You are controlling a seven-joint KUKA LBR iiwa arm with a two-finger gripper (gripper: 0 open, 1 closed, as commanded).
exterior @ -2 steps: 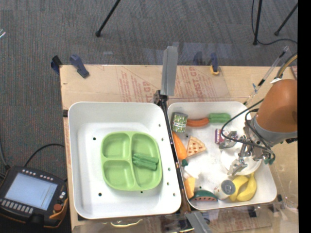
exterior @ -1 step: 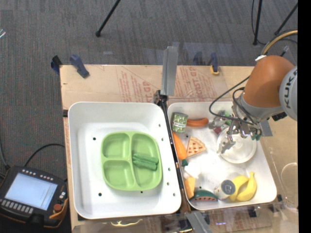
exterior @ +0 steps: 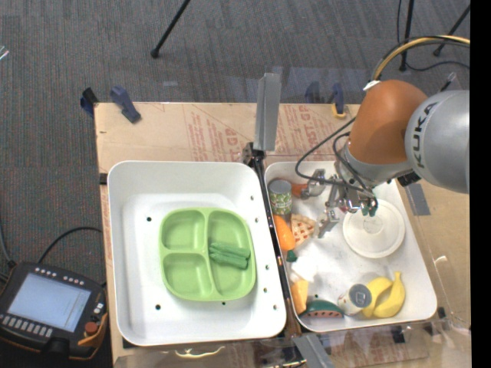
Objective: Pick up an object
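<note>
An object has yet to be chosen, so far as we can judge: the right bin (exterior: 418, 259) holds several candidates, among them a small can (exterior: 280, 198) at its upper left corner, an orange piece (exterior: 283, 233) against the left wall, a pizza slice (exterior: 302, 227) just beside it, a white plate (exterior: 374, 234) toward the right, and bananas (exterior: 387, 296) with a small tin (exterior: 358, 296) near the bottom. The gripper (exterior: 343, 202) hangs over the middle of this bin, between the can and the plate, and we see nothing between its fingers; whether they stand apart or together we cannot tell from this slant. We take the step in hand to be the approach. The next move calls for settling on one item, centring over it, and descending without nudging the neighbours, since the pizza slice and orange piece lie crowded together. The left bin (exterior: 126, 198) carries a green divided tray (exterior: 184, 236) with a green bean pod (exterior: 229, 254) in one compartment. As for writing, "KUKA" reads on the arm (exterior: 441, 140), and faint reddish lettering on the bench board (exterior: 215, 129) is too blurred to read.
</note>
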